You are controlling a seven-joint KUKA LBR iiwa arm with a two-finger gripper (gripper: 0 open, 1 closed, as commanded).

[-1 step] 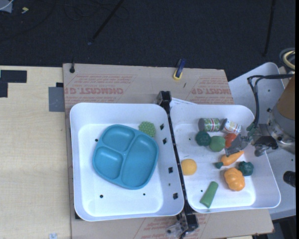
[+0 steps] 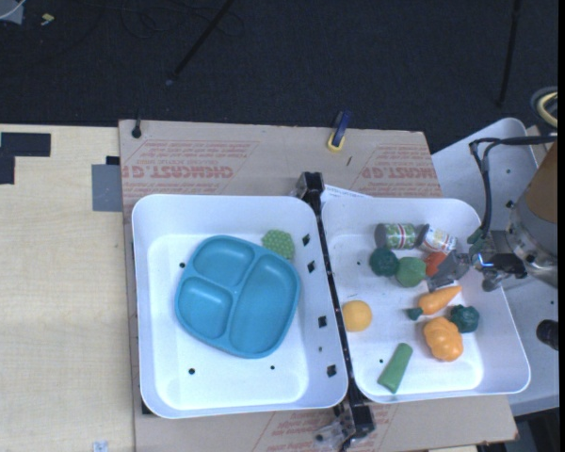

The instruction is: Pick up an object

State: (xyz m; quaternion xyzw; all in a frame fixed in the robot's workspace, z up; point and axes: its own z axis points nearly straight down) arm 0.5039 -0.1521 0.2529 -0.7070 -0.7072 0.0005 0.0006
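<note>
Reaching in over the right bin [image 2: 508, 365] at its far edge, gripper [image 2: 463, 264] low beside the toy carrot [image 2: 440, 299] and red piece [image 2: 434, 262]; finger state impossible to tell; nothing seen held; approach step, with closing on one item next
</note>
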